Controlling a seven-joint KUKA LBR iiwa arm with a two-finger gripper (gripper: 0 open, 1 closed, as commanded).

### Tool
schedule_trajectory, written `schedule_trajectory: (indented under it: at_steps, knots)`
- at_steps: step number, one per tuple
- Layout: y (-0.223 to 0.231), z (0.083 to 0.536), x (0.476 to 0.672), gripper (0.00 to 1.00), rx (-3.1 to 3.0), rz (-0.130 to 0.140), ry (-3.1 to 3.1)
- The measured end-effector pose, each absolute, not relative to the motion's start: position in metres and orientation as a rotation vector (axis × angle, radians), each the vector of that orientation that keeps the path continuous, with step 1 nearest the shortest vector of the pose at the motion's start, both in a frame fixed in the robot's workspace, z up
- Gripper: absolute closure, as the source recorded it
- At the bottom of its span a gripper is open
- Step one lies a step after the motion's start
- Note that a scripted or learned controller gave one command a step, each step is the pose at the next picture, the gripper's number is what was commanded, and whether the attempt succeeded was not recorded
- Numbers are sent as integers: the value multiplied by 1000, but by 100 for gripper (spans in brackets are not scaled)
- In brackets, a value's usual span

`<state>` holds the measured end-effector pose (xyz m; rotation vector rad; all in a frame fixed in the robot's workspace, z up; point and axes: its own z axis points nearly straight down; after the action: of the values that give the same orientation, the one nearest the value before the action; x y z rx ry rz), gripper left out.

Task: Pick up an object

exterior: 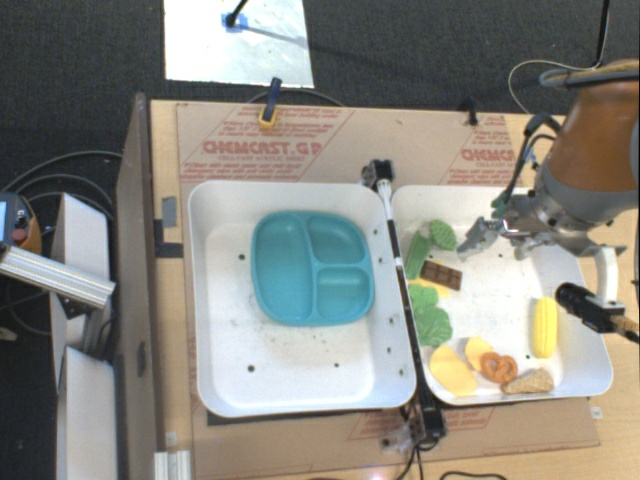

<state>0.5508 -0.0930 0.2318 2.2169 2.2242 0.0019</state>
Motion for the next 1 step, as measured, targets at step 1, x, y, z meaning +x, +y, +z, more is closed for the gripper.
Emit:
schedule_trajectory:
  at_steps: [1]
  knots:
    - [-131,98,483,0,2231,-7,2223]
